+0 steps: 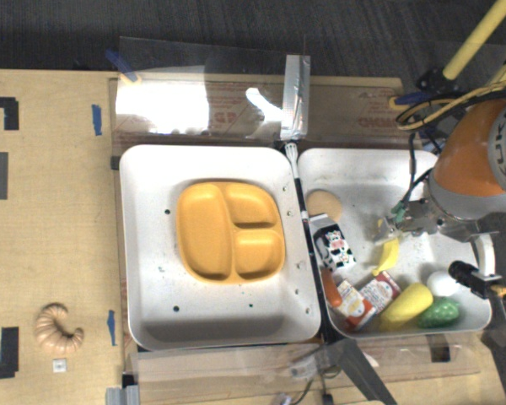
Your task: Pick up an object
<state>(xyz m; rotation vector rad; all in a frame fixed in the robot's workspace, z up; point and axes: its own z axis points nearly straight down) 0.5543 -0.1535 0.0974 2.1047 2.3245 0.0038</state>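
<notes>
Nothing has been picked up yet, as far as I can judge: every object lies in a bin or on the bench, and none hangs from the arm (481, 154). The arm sits at the right edge of the frame, above the right bin (354, 169). Its gripper (402, 218) is low over the bin's middle, just above a small yellow piece (389, 254); whether it touches that piece I cannot tell, nor whether the tool is apart or together, since the wrist hides it.

The likely targets crowd the lower part of the right bin: a yellow fruit (409, 304), a green one (439, 313) beside it, a white egg (444, 284), a red packet (364, 298), a black-and-white carton (334, 246) and a tan disc (324, 202) further up. The left bin (143, 226) holds an orange tray (230, 229). A croissant (59, 328) lies on the bench at lower left.

The whole grasp and lift remain to be done.
</notes>
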